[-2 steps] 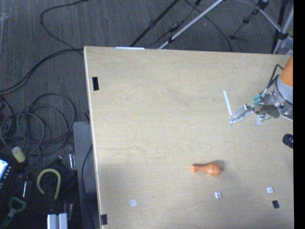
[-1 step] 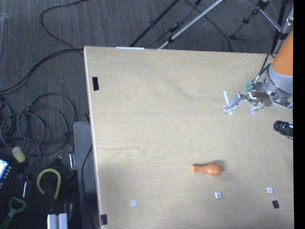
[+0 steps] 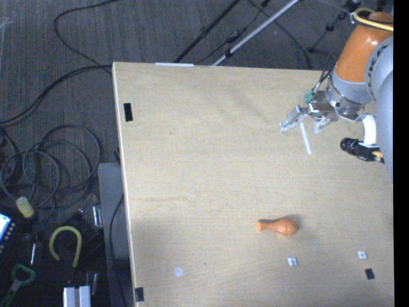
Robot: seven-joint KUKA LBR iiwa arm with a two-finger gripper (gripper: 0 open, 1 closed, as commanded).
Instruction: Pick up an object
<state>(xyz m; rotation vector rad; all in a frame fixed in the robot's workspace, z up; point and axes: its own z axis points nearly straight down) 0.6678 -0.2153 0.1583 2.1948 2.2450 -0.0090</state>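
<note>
Camera view gives us one small orange pear-shaped object [image 3: 278, 226] lying on the pale wooden table [image 3: 204, 171], well apart from one pincer [image 3: 305, 130], fingers spread, gripping nothing.

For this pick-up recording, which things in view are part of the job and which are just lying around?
Part of the job:
- orange pear-shaped object, lying alone on the bench
- tool, raised over the bench's far right, well away from the object

Just lying about:
- wooden bench top
- small markers near the bench's front edge
- cables on the floor
- stand legs behind the bench
</note>
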